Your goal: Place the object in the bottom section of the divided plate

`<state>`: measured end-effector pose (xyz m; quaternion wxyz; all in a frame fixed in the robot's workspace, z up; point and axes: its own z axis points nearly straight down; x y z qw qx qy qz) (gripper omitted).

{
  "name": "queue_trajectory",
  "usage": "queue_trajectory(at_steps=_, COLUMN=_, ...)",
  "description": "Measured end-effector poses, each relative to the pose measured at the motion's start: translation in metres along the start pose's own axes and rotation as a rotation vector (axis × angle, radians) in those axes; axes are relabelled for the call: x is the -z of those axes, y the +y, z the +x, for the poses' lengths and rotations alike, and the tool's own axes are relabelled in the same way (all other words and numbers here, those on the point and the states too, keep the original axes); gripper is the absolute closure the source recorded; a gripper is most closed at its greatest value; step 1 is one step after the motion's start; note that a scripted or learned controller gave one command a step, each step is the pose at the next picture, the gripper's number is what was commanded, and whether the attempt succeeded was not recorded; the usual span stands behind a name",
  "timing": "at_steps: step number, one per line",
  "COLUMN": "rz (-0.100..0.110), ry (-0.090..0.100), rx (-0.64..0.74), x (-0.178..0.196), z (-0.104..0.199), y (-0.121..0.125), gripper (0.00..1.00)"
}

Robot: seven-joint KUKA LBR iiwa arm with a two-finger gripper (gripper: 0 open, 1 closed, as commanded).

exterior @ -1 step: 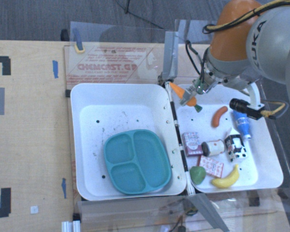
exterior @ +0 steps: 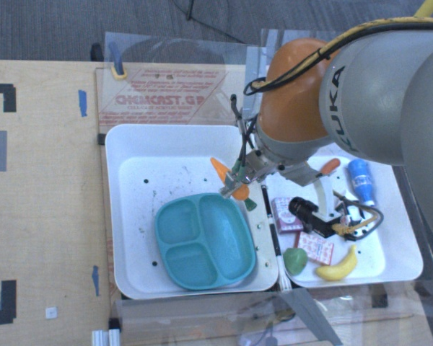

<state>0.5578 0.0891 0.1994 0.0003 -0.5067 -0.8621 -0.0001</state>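
Arm (exterior: 361, 85) reaches over from three o'clock. Below it, the teal divided plate (exterior: 204, 241) lies in the left bin (exterior: 123, 193). At the plate's one o'clock rim, the gripper (exterior: 239, 182) clamps an orange carrot (exterior: 224, 173). Carrying appears under way; next, travel toward the six o'clock section and release.
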Motion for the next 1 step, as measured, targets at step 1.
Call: queue_trajectory(at_steps=1, rz=0.000, ry=0.000, rx=-0.002, x=0.0001, z=-0.0008, y=-0.0003, gripper=0.00)
